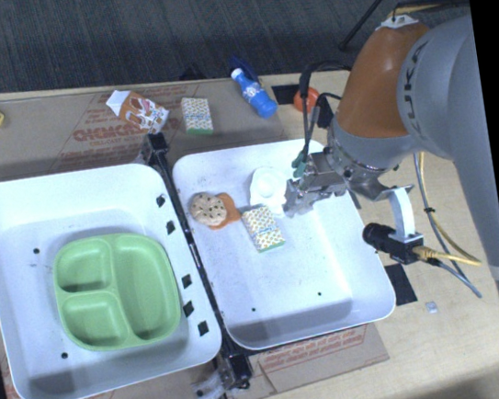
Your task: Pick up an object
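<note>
1. Your gripper (294, 198) sits low over the upper right part of the right bin (291, 322), just beside a white round lid-like piece (264, 182). The wrist body hides the tips, so you cannot tell whether the jaws stand wide or narrow, and nothing is seen between them.

2. Candidate objects in that bin: the white round piece, a patterned small packet (263, 228) lying flat and slightly skewed near the bin's centre, and a cookie-like toy (208, 209) with an orange edge toward the left wall.

3. Judgement: the step in hand is the approach and descent onto a pick. The white round piece is nearest; the packet is close behind.

4. To do it well, centre the jaws over one object only. For the packet, align across its short side; it looks thin and flat, so you must go right down to the bin floor.

5. The white piece looks smooth and low with little contrast against the bin; expect it to slide instead of seating.

6. The left bin (5, 305) carries a green divided tray (114, 290), glossy, rounded, three compartments. Leave it alone.

7. On the cardboard-covered counter (319, 355) behind the bins: a blue bottle (255, 92), a small box (197, 115), and a crinkled snack wrapper (136, 111).
</note>
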### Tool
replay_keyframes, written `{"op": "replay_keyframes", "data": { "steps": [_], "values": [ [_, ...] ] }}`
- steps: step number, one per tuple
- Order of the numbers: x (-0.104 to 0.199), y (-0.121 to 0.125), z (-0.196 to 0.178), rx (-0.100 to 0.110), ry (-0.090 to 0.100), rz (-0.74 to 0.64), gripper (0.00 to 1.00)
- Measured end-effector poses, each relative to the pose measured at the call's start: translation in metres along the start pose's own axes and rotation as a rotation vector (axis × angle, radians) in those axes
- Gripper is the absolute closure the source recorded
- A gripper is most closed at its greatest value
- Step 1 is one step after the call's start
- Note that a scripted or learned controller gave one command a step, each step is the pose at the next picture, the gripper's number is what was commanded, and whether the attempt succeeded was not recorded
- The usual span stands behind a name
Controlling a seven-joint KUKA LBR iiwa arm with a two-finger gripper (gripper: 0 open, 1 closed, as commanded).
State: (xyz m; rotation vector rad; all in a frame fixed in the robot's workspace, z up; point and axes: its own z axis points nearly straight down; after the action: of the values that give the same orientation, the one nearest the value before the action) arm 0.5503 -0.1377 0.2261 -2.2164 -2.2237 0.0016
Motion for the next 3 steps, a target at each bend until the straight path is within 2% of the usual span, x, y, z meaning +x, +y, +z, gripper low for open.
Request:
{"op": "replay_keyframes", "data": {
  "steps": [1,2,3],
  "values": [
    [-0.048,-0.062,0.027,0.002,-0.001,-0.001,1.0],
    [-0.046,-0.074,0.014,0.0,0.001,-0.001,1.0],
    [-0.003,-0.043,-0.029,-0.003,0.0,-0.003,1.0]
  ]
}}
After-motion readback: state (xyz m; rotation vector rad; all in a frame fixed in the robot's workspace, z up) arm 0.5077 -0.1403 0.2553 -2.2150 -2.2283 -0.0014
